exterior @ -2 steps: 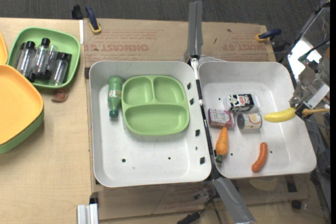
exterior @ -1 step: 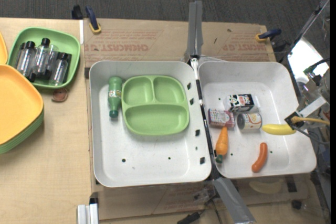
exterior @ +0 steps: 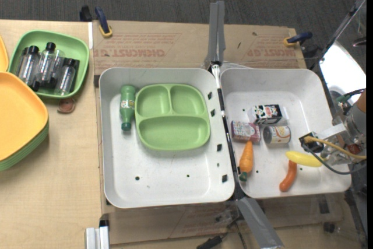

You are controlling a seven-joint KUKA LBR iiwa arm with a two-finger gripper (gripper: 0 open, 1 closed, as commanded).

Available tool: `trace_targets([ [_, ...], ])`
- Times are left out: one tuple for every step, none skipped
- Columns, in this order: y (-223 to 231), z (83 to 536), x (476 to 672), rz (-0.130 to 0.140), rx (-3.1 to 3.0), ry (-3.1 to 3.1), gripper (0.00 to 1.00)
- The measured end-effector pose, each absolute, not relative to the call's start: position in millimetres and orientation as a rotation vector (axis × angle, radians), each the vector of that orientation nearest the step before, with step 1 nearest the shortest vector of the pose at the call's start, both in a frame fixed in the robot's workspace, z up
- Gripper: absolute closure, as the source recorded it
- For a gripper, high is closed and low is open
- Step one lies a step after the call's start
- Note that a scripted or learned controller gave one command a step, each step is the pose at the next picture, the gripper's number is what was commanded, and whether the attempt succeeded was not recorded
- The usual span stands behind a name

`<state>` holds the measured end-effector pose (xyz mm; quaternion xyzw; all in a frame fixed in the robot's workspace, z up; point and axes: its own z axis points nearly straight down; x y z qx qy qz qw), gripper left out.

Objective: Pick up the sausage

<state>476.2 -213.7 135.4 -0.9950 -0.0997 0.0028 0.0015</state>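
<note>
The sausage (exterior: 288, 176), a short curved red-orange piece, lies in the right bin (exterior: 303, 81) near its front right corner. A yellow banana (exterior: 303, 159) lies just above it, almost touching its upper end. My gripper (exterior: 342, 151) sits at the bin's right rim, to the right of the banana and up and right of the sausage. It is apart from the sausage, and nothing shows in its grasp.
An orange carrot (exterior: 247, 155), a pink box (exterior: 245, 130), a can (exterior: 277, 134) and a black-and-white carton (exterior: 268, 113) lie in the right bin's middle. The left bin (exterior: 163, 178) holds a green divided plate (exterior: 172, 116) and a green bottle (exterior: 127, 106).
</note>
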Motion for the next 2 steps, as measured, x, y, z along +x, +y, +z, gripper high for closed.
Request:
trace_targets([
  [-221.8, 144.9, 476.5, 0.006, -3.017, -0.864, 1.00],
  [-220.2, 93.7, 478.8, -0.004, -3.045, -0.757, 1.00],
])
